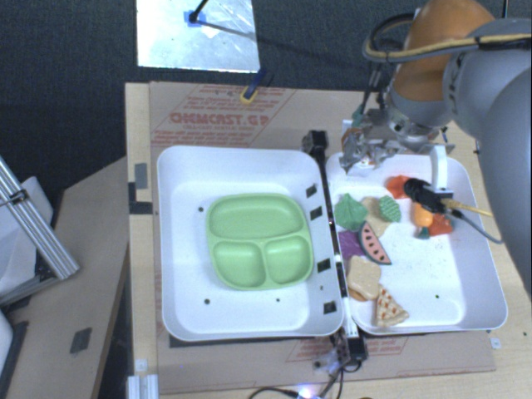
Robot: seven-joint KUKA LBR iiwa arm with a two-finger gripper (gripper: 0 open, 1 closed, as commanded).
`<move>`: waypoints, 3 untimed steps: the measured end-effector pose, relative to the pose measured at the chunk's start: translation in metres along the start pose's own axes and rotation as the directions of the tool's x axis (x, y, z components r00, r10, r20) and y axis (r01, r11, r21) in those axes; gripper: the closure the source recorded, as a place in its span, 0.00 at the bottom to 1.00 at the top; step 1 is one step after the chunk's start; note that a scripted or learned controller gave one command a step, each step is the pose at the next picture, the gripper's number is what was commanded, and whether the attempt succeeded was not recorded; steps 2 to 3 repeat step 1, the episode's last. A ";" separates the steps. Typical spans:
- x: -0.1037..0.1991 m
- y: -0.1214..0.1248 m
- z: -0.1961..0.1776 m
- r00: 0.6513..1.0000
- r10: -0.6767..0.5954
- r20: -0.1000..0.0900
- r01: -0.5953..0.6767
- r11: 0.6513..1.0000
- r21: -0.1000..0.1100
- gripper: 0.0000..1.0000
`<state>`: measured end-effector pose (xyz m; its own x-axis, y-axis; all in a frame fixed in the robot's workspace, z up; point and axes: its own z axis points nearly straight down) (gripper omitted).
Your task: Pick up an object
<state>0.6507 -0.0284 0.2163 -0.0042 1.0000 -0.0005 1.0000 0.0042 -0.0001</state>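
Note:
The right bin (465,293) holds several toy foods: a green leafy piece (350,212), a watermelon slice (374,243), a toast slice (363,278), a pizza wedge (388,307), a tan cracker piece (387,208) and red and orange pieces (431,219) near the far right. My gripper (359,155) hangs over the far left corner of this bin, above and behind the green piece. Nothing shows between its fingers. I cannot make out how far apart they stand.
The left bin (179,223) carries a light green divided plate (256,240) in its middle. A black divider (326,223) runs between the two bins. The front right part of the right bin has bare floor.

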 end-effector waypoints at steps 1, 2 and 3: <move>-0.010 0.005 0.000 1.000 0.004 0.001 -0.004 1.000 -0.002 1.00; -0.010 0.005 0.000 1.000 0.004 0.001 -0.004 1.000 -0.002 1.00; -0.010 0.005 0.000 1.000 0.004 0.001 -0.004 1.000 -0.002 1.00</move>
